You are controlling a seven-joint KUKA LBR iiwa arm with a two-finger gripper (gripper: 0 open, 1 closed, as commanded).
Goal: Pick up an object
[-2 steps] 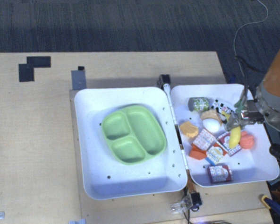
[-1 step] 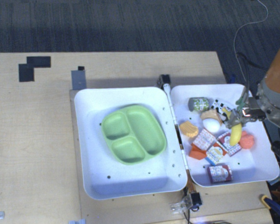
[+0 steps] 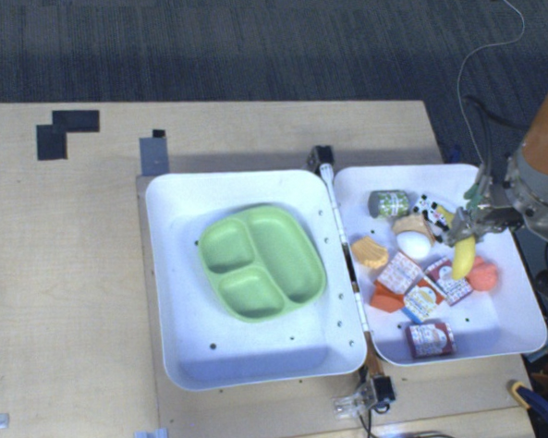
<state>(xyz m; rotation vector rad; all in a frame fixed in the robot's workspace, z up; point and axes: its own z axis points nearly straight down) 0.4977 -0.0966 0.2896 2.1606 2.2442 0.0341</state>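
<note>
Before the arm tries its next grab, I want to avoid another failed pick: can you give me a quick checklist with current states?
1. Gripper is over the right bin, where the objects lie: ok.
2. Something is already held between its fingers: cannot tell.
3. A target lies near the gripper: ok, the yellow banana is just below it.
4. Target stands free of neighbours: not ok, the banana touches the red-and-white packets and lies beside the pink item.
5. Left bin holds the green divided plate: ok.
</note>
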